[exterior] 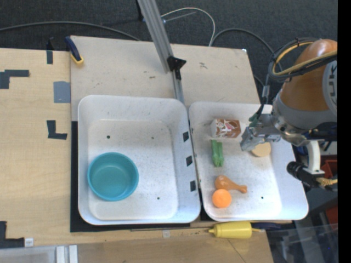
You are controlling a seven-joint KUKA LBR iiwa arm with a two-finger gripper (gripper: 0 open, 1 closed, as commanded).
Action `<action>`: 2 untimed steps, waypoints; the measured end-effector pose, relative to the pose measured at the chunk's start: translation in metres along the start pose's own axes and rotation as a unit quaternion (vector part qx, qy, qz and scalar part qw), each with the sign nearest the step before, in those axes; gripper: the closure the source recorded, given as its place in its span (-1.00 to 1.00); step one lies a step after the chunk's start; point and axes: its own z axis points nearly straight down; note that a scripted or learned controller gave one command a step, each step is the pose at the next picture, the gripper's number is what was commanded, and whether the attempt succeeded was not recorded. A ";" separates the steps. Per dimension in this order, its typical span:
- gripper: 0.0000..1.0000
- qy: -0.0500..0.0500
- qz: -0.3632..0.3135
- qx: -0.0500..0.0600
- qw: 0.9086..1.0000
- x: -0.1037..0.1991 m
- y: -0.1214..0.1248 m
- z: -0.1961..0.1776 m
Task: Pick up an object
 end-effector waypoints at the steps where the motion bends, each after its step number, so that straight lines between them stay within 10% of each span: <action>1: 1.00 0.000 0.001 0.002 1.000 0.044 -0.003 0.005; 2: 1.00 0.000 0.000 0.001 1.000 0.102 -0.003 -0.004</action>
